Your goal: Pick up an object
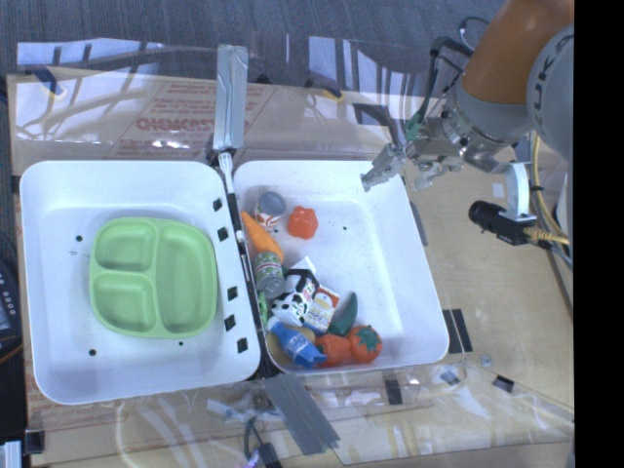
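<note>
Up at the far right corner of the right bin (414, 261), the gripper (390, 169) is hovering over the rim with nothing between its fingers, and whether they are apart or together cannot be told. Behind it, the grey arm (517, 76) is reaching in under its orange band. Inside that bin, toys are lying heaped along the left wall: a small can (270, 204), an orange-red ball (302, 222), a carrot (259, 236), a cow-patterned carton (307, 302) and a strawberry (365, 342). Beside it, the left bin (58, 359) is holding a green divided plate (153, 277).
</note>
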Controlling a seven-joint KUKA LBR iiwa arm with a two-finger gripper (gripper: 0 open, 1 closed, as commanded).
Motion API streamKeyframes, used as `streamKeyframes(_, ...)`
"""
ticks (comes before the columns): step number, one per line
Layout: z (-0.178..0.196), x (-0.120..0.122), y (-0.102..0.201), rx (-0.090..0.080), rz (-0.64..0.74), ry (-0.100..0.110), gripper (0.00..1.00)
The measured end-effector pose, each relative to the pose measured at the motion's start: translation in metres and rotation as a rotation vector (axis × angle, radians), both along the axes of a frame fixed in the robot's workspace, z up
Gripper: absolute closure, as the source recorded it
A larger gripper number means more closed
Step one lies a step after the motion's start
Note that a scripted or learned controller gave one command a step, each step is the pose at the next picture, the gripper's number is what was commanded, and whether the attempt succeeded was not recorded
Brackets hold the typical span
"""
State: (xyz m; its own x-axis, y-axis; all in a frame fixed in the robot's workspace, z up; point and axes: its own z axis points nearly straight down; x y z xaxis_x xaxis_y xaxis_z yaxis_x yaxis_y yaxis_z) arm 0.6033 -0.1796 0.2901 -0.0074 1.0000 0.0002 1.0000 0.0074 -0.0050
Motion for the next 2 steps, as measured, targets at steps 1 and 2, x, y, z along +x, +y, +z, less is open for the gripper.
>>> streamKeyframes(1, -0.186, -0.013, 0.056, 0.001, 0.066, 0.004, 0.00)
streamKeyframes(2, -0.175, -0.012, 0.055, 0.000, 0.069, 0.003, 1.00)
